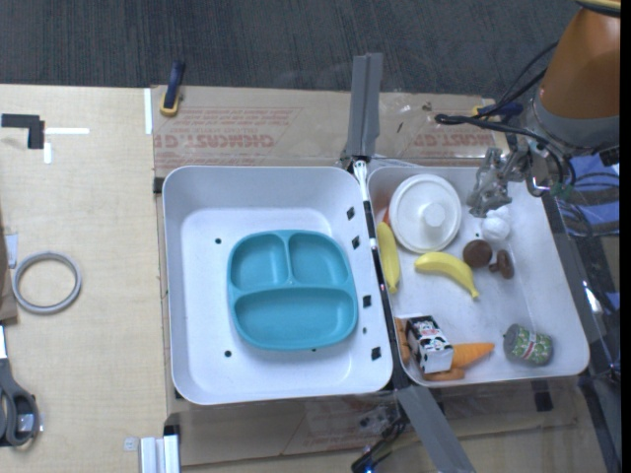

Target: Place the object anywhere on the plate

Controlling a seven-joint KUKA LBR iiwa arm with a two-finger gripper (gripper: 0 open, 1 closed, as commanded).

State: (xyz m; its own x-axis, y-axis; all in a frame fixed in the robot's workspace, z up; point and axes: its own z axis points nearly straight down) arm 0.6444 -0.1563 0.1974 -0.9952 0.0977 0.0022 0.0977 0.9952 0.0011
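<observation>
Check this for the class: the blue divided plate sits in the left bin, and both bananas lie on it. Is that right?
Not quite. The camera view shows the blue divided plate in the left bin, but both bananas lie in the right bin, not on the plate.

We see a teal plate (292, 302), two yellow bananas (449, 270), an orange carrot (471, 354) and white bins (187, 294).

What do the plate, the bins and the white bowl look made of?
Plate: likely moulded plastic, teal, matte, with raised dividers forming three compartments. Bins: probably thin white plastic, smooth, with rounded corners and a slight sheen. Bowl: white, glossy with soft highlights; plastic or ceramic, I can't tell which.
</observation>
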